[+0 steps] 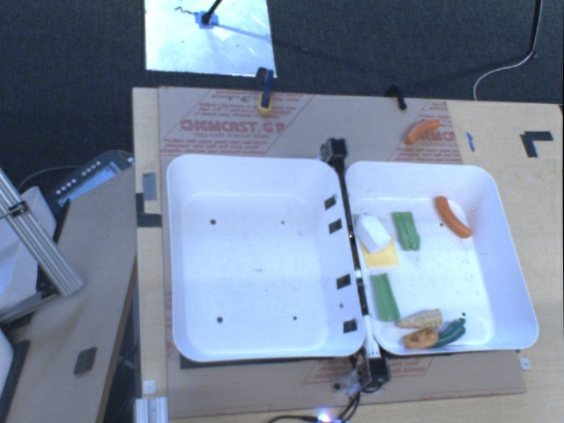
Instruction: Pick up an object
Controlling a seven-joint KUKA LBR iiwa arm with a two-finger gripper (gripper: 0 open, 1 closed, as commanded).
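Observation:
The right bin (502,236) holds several small toy foods. An orange sausage (452,216) lies at its upper right. A green ridged piece (405,230) sits near the middle, beside a white block (373,232) resting on a yellow slab (382,254). Lower down lie a green strip (384,296), a tan bread-like piece (421,318), an orange piece (419,337) and a dark green pepper (451,330). Another orange sausage (422,131) lies on the bench beyond the bin.
The left bin (256,254) sits beside the right one, joined by a row of black clips (339,227). A yellow and blue clamp (264,91) stands at the bench's far edge. A metal plate (208,25) lies on the floor beyond.

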